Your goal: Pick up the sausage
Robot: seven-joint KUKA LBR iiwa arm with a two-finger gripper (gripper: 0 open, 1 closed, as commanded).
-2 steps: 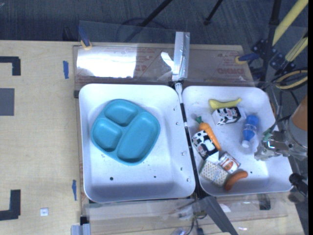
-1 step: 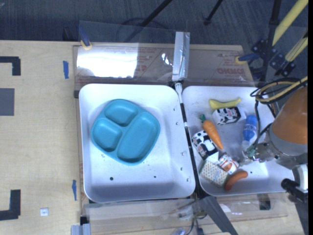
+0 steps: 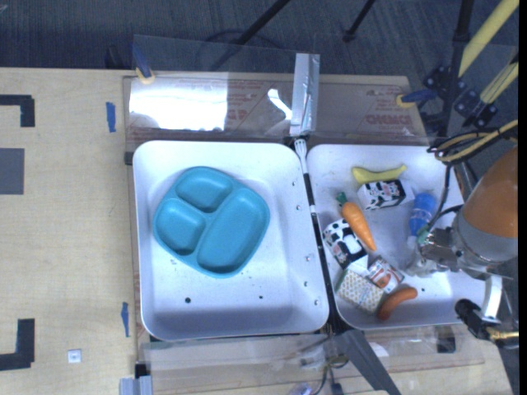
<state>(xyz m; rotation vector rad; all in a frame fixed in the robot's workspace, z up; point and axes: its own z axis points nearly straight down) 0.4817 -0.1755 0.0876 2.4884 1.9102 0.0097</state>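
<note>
The sausage (image 3: 397, 301), short and reddish-brown, lies near the front of the right bin (image 3: 436, 161). It touches a small can (image 3: 380, 276) and a waffle-patterned piece (image 3: 359, 289). My gripper (image 3: 428, 255) hangs low over the right side of that bin, just up and right of the sausage and below the blue bottle (image 3: 422, 211). Nothing from the bin is seen in its grasp. The arm's orange band (image 3: 496, 202) rises at the right edge.
The right bin also holds a banana (image 3: 377, 173), two cow-patterned cartons (image 3: 383, 193) (image 3: 344, 240) and a carrot (image 3: 359, 225). In the left bin (image 3: 165, 303) sits a blue divided plate (image 3: 212, 219). A ridge (image 3: 313, 229) separates the bins.
</note>
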